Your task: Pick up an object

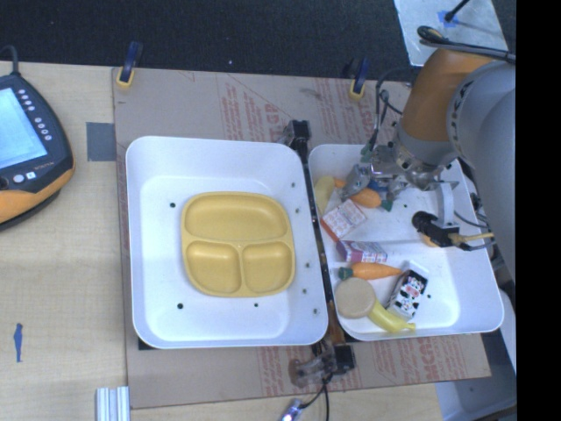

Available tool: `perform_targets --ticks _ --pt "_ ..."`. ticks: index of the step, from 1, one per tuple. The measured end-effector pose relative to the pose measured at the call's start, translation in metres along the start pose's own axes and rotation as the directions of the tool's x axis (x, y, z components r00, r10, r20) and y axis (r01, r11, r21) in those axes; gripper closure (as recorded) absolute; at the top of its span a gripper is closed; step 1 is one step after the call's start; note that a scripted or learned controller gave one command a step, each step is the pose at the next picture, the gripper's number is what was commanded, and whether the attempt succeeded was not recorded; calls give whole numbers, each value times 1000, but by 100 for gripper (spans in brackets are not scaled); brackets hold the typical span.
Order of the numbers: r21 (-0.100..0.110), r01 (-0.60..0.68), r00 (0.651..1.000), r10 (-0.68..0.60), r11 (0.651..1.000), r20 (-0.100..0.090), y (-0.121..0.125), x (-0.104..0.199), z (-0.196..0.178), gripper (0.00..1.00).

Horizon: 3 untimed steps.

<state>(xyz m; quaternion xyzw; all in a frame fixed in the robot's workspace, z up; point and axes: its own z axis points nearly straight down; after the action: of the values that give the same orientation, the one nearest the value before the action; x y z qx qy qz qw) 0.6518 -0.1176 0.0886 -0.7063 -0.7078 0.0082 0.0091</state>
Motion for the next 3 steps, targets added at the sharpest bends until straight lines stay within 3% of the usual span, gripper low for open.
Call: perform_targets --ticks 3 --pt "-2 3 1000 -3 1000 1 1 23 -1 0"
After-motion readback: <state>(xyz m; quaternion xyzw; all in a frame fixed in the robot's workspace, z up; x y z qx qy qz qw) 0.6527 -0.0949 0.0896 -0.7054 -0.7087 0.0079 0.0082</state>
